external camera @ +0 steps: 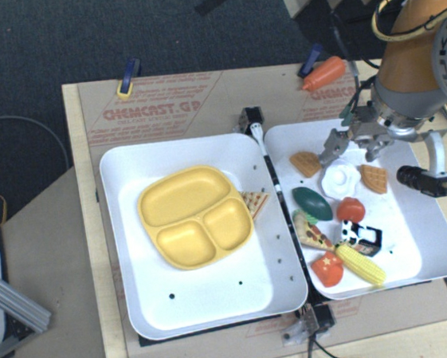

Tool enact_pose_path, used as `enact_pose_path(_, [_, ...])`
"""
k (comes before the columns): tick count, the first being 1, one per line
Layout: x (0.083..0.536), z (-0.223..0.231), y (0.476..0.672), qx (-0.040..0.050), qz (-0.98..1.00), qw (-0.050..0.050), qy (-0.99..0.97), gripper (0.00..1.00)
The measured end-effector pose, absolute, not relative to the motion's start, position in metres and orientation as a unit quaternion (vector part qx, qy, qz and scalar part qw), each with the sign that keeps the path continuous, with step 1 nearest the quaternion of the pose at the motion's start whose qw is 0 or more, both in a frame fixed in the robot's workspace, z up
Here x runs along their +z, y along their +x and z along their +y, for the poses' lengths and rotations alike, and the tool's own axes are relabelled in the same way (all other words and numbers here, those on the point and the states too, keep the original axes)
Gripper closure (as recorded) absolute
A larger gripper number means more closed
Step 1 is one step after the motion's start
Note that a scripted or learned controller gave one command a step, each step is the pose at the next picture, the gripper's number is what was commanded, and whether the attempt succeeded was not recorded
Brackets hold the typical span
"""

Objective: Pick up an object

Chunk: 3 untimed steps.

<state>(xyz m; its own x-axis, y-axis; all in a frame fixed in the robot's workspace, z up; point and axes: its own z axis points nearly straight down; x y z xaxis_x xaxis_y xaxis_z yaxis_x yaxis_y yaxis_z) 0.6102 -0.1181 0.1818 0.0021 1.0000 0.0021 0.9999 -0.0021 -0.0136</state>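
Presently, the gripper (355,141) is seen spread open over the right bin (430,231), nothing between its fingers. Toy food is clustered below it: a white cup (339,179) at 7 o'clock, a tomato (350,209) beyond

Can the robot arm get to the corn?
Probably yes. The corn lies on top at the near end of the right bin, uncovered, and the gripper hangs above that bin's far end.
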Motion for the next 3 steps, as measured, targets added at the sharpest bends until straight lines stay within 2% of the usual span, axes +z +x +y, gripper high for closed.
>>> enact_pose_path(1, [0.189, -0.118, 0.613, -0.0002, -0.707, 0.000, -0.707, 0.00])
enact_pose_path(2, [0.125, -0.118, 0.613, 0.0023, -0.707, 0.004, -0.707, 0.00])
enact_pose_path(3, [0.082, -0.118, 0.612, 0.0013, -0.707, 0.002, -0.707, 0.00])
